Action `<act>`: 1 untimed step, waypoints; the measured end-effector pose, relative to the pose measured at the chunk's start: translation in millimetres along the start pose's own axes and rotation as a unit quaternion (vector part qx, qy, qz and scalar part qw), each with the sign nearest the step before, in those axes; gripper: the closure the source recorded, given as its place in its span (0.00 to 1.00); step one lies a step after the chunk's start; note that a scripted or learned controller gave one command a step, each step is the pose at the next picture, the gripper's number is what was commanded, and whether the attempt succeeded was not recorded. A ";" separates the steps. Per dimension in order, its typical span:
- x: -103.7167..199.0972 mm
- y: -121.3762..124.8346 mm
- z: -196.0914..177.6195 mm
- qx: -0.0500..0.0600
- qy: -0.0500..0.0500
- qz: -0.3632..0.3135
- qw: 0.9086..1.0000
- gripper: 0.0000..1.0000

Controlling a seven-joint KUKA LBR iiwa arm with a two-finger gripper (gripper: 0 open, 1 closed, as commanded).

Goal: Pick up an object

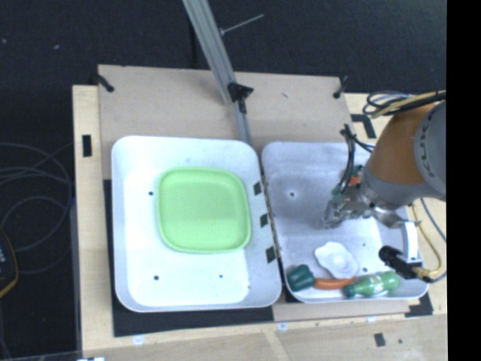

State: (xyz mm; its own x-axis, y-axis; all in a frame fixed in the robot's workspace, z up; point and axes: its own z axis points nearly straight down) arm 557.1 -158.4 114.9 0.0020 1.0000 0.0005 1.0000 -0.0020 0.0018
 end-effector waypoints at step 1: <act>2.0 3.8 -42.9 -0.001 -0.001 -0.001 1.000 1.00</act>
State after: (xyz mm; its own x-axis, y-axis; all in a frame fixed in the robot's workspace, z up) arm 560.9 -156.4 157.8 -0.0001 1.0000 -0.0005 1.0000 0.0001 0.0044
